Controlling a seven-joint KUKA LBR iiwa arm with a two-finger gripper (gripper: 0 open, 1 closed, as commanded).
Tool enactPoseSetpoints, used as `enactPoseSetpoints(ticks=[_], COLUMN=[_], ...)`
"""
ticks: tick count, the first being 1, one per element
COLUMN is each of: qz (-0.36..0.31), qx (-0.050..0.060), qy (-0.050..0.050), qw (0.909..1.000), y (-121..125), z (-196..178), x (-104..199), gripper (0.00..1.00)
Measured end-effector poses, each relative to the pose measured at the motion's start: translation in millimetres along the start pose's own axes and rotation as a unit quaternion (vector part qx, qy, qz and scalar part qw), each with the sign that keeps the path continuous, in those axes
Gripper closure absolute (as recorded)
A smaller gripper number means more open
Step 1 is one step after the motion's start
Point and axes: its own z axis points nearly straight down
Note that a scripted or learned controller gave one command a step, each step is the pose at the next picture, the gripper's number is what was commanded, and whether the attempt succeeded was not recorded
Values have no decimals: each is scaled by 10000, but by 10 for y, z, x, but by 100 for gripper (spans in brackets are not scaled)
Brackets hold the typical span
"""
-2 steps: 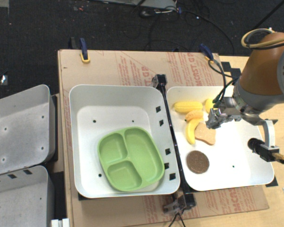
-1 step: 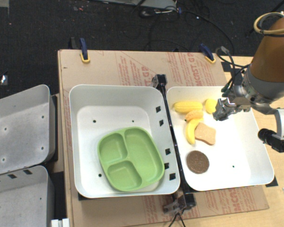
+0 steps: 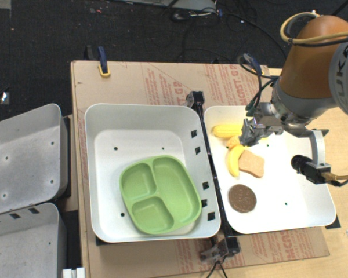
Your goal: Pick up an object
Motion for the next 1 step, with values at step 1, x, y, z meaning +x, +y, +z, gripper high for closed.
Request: enactPoseSetpoints(ticks=[1], qz=[-2], qx=[-7], qy=[-2], qw=[10000], y=[225], z=[-3], x=[534], gripper=[100])
